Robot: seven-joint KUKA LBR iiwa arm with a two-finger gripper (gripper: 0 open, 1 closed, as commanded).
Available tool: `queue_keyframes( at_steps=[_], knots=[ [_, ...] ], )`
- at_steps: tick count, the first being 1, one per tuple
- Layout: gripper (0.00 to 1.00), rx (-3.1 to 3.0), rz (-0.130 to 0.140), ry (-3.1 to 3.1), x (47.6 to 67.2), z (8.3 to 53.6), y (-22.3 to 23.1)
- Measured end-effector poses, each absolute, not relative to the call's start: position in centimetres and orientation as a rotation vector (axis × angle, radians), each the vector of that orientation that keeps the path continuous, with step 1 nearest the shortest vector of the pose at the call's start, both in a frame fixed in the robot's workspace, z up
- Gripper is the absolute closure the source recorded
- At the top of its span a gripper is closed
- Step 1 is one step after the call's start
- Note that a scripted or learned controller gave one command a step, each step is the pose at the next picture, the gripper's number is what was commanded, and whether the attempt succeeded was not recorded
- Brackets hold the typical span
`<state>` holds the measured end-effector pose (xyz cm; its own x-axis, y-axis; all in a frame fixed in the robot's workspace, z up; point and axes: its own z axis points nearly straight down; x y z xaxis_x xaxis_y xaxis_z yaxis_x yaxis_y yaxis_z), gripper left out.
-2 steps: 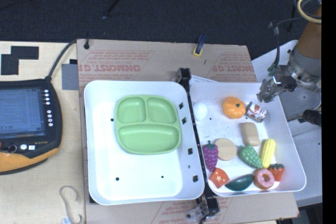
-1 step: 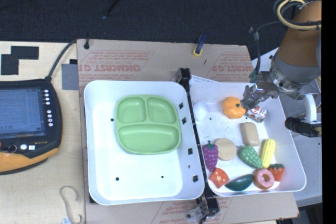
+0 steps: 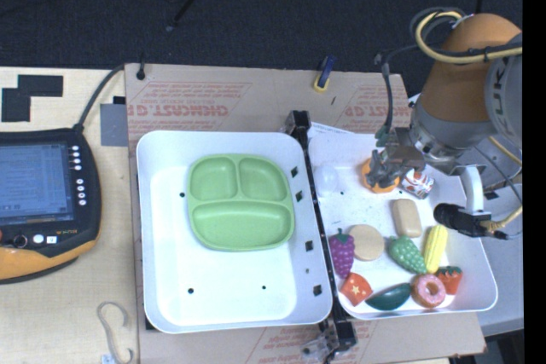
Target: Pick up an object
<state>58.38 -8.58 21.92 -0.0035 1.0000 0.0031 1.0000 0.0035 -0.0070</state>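
The grey arm with its orange band (image 3: pixel 465 68) comes in from the upper right of the frame and bends down over the right bin (image 3: pixel 341 162), putting the pincer (image 3: pixel 388 170) low over that bin's upper middle. Its dark fingers sit right at a small orange object (image 3: pixel 373 175), touching or nearly so, but whether they are spread or closed around it cannot be told from this angle. Just to the right of the pincer lies a small red and white item (image 3: pixel 418 181). Lower in the same bin the toy foods crowd together: a beige bread-like block (image 3: pixel 408 217), a yellow corn cob (image 3: pixel 435 246), a green bumpy vegetable (image 3: pixel 408 254), a round tan piece (image 3: pixel 368 242), a purple grape bunch (image 3: pixel 342 252), a red piece with a pale star (image 3: pixel 356 288), a dark green leaf-shaped piece (image 3: pixel 390 297), a pink doughnut (image 3: pixel 428 291) and a small red-orange item (image 3: pixel 450 277) at the lower right. The left bin (image 3: pixel 171 286) holds a green divided plate (image 3: pixel 241 202) lying flat near its upper centre. A control pendant with a lit screen (image 3: pixel 38 196) rests on the bench (image 3: pixel 51 320) at the left edge of the frame.
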Motion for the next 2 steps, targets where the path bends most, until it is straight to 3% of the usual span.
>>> queue_keyframes(
  at_steps=[2],
  knots=[
    [1.00, -2.210, 0.004, -2.223, 55.3, 22.1, 2.3]
  ],
)
